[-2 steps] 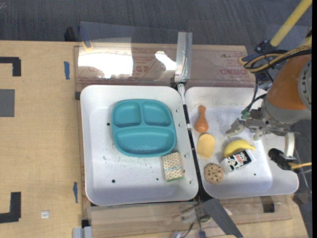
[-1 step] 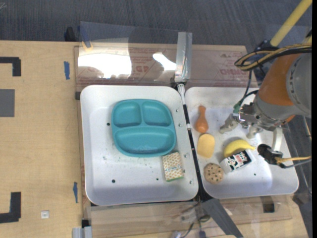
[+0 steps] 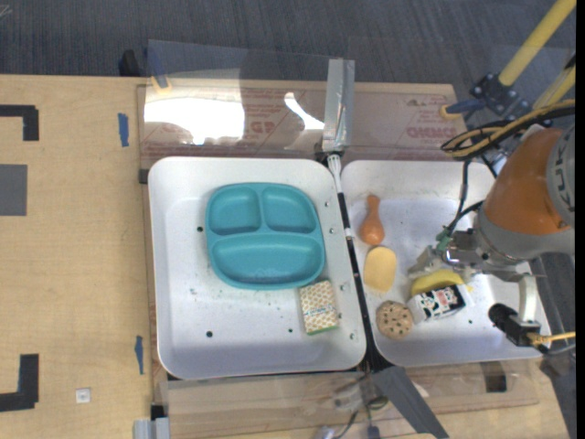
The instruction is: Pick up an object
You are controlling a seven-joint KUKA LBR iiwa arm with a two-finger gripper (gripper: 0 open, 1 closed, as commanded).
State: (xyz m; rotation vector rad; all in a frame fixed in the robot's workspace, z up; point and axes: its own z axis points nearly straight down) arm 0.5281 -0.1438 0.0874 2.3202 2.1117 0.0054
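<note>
right bin (image 3: pixel 411 210): end effector (image 3: pixel 442 262) above banana (image 3: pixel 435 282)

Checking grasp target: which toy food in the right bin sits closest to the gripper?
The yellow banana, right beside the gripper. The cookie, yellow lemon-like piece and orange drumstick lie farther left, near the divider.

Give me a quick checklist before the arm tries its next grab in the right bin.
1. Gripper over right white bin: ok.
2. Yellow banana-shaped toy beside the gripper: ok.
3. Something held between fingers: cannot tell.
4. Small black-and-white carton touching the banana, crowding the grab: not ok.
5. Round speckled cookie, yellow lemon-like piece and orange drumstick-shaped toy apart from gripper: ok.
</note>
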